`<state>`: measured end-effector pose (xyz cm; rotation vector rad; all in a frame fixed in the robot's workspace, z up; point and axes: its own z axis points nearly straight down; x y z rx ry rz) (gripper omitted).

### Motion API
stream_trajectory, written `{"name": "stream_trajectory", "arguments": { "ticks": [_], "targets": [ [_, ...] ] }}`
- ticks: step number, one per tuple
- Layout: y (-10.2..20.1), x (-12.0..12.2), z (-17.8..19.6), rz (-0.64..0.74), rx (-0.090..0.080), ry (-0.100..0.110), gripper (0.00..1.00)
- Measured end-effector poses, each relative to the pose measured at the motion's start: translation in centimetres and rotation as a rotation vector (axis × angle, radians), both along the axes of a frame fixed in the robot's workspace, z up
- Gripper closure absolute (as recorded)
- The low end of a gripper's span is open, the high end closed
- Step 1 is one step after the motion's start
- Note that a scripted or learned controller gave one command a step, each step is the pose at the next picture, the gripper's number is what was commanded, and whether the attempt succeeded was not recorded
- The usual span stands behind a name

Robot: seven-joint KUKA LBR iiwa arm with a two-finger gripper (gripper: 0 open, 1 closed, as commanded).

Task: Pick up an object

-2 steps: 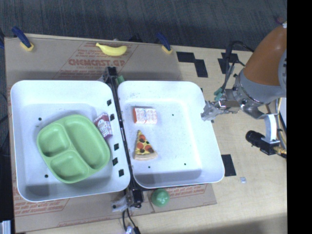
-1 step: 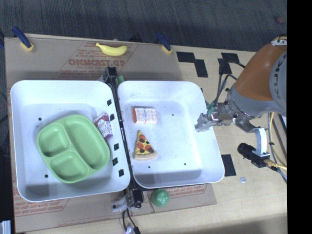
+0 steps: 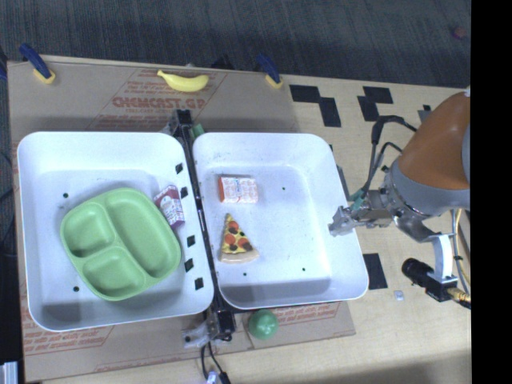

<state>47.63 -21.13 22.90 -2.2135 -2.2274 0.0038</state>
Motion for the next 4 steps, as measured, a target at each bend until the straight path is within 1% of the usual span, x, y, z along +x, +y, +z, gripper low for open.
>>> {"name": "stream_trajectory", "arguments": {
  "ticks": [1, 2, 3, 4],
  "targets": [
    [0.0, 5.7, 2.1, -0.002, 0.000, -0.004, 1.00],
    [0.0, 0.6, -0.1, 0.000, 0.000, 0.000, 1.00],
    [4.0, 9.4, 1.4, -0.001, 0.001, -0.003, 1.00],
    [3.9, 9.4, 1.3, -0.001, 0.001, -0.002, 0.00]
  ]
}}
